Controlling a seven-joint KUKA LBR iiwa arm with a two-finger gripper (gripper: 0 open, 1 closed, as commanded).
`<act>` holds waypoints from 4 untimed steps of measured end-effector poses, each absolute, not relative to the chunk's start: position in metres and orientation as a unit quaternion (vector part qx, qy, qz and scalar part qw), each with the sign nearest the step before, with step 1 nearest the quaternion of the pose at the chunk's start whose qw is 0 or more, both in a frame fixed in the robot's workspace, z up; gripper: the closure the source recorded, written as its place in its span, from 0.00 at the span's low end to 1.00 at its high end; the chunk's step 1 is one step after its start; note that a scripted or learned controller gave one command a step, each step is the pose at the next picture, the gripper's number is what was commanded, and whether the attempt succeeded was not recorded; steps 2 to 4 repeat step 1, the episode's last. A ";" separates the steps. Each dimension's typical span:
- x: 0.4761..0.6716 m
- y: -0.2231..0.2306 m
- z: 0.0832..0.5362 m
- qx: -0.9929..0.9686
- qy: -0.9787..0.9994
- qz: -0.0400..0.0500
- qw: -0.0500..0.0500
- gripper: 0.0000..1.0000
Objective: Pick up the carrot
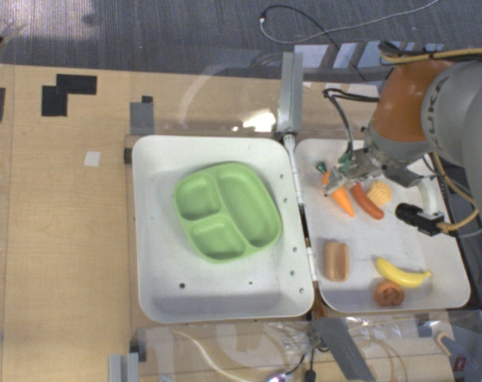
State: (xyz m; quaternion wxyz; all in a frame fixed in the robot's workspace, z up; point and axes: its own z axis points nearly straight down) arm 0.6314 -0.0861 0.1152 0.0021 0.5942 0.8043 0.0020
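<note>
The carrot (344, 201) is a small orange piece lying at a slant in the right bin (448, 293), near its upper left. A bit of green (322, 168) shows near the carrot's upper end; I cannot tell whether it belongs to the carrot. My gripper (351, 168) hangs at the end of the grey arm with the orange band, just above and to the right of the carrot's upper end. Nothing can be made out between its tips at this size.
A red sausage (367, 200) and a yellow corn piece (379, 191) lie right beside the carrot. Lower in the same bin are a bread roll (336, 260), a banana (402, 274) and a red fruit (389, 294). A green divided plate (227, 211) sits in the left bin (157, 285).
</note>
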 end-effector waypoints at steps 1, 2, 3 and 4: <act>0.632 -0.025 0.184 0.665 0.747 0.001 0.001 1.00; 0.632 -0.025 0.184 0.665 0.747 0.001 0.001 1.00; 0.632 -0.025 0.184 0.665 0.747 0.001 0.001 1.00; 0.632 -0.025 0.184 0.665 0.747 0.001 0.001 1.00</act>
